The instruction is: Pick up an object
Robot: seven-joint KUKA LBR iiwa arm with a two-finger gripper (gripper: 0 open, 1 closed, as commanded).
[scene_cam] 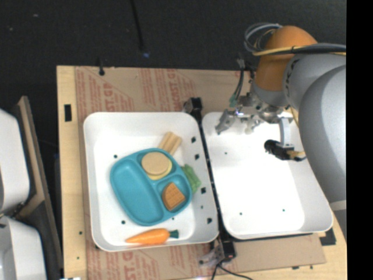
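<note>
Two white bins sit side by side on the bench. From above, the left bin (93,156) holds a blue divided tray (137,194) with a round cracker (157,164) and a toast piece (173,196) in its compartments, a wooden block (171,142) by its upper edge, and a carrot (152,236) below it. The gripper (239,123) hovers over the right bin's (262,209) upper edge, fingers apart, gripping nothing.
</note>
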